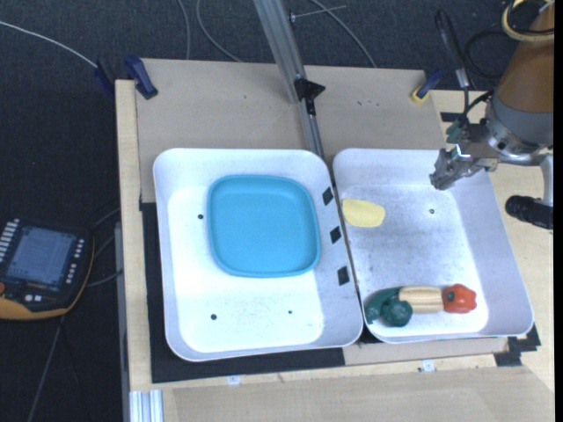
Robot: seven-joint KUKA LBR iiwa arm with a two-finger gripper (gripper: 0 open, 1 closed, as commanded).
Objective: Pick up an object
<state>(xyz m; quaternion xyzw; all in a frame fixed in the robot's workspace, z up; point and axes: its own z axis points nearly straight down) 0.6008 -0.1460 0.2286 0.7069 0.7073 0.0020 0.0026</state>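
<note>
In the right bin (493, 236) a yellow piece (362, 213) lies near the left wall. Along the bin's front edge sit a dark green lump (389, 309), a tan cylinder (420, 299) and a red tomato-like piece (458, 299), close together in a row. My gripper (446, 173) hangs over the bin's upper right part, well apart from all of them, with nothing seen in it.
The left bin (180, 236) holds a blue square plate (263, 225). A metal pole (286, 38) slants down to the gap between the bins. A teach pendant (40, 262) lies on the floor at left, and clamps (141, 77) sit on the bench corners.
</note>
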